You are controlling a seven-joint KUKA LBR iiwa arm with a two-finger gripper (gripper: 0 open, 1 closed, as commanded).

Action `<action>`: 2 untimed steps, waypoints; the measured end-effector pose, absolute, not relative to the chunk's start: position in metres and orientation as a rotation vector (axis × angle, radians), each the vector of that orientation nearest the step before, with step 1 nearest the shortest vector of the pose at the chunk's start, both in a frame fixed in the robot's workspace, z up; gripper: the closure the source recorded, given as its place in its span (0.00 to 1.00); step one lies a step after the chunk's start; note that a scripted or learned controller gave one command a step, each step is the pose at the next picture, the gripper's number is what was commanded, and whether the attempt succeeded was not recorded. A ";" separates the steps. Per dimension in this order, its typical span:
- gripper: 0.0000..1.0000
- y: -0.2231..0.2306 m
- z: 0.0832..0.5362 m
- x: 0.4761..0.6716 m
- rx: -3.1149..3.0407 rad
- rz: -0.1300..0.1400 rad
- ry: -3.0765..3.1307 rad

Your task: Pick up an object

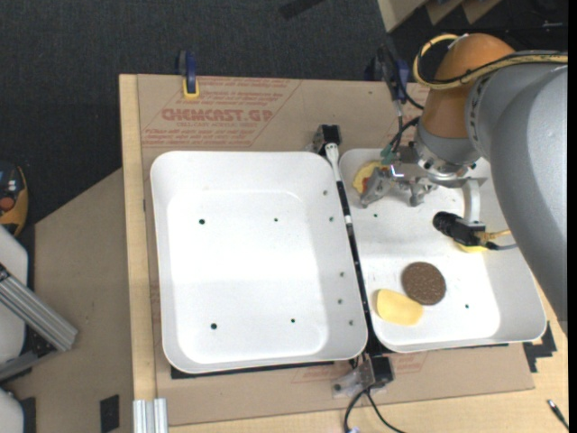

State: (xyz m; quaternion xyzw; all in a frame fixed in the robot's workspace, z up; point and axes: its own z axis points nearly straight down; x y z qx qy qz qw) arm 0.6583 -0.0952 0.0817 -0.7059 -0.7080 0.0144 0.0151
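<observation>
My gripper (pixel 393 193) hangs low over the far left part of the right bin (pixel 505 323). Its two fingers stand apart, open, with bare white bin floor between them. A yellow object (pixel 363 179) lies by the bin's far left corner, just beside the left finger and partly hidden by the gripper body. A round brown disc (pixel 424 282) lies nearer the front of the same bin. A pale yellow lump (pixel 398 307) touches the disc's front left edge.
The left bin (pixel 243 251) adjoins the right one along a black centre rim (pixel 347 233). Both sit on a cardboard sheet (pixel 225 106) held by a blue clamp (pixel 188 69). The grey arm (pixel 523 124) covers the bench's far right.
</observation>
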 end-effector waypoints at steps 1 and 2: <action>0.00 -0.095 0.082 0.658 -2.196 0.044 -2.203; 0.00 -0.096 0.081 0.658 -2.194 0.043 -2.203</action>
